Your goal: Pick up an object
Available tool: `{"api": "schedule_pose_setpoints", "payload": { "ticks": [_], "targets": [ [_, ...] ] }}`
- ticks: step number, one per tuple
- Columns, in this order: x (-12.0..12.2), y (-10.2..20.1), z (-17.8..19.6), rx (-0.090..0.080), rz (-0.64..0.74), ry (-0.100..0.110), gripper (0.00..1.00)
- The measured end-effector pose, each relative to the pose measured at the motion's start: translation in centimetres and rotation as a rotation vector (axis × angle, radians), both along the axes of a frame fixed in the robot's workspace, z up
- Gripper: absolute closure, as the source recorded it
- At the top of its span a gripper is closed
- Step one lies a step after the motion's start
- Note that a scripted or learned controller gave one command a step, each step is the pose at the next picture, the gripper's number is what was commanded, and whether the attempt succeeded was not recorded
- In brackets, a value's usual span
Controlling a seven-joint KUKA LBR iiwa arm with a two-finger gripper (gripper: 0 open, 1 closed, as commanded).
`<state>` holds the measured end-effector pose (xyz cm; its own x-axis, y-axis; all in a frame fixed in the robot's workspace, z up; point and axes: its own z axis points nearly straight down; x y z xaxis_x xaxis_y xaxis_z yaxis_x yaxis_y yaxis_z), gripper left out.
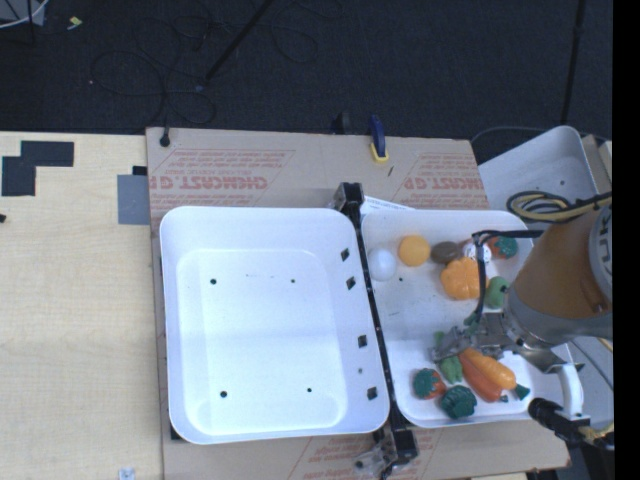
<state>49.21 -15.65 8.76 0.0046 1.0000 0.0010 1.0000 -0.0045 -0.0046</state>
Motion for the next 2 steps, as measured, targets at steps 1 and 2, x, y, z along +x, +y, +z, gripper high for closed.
{"api": "schedule_pose_setpoints", "payload": {
  "ticks": [1, 2],
  "targets": [
    [7.1, 5.2, 0.0, 0.001, 0.011, -0.007, 0.00],
    [12.6, 4.2, 0.0, -0.001, 0.006, -0.005, 0.00]
  ]
}}
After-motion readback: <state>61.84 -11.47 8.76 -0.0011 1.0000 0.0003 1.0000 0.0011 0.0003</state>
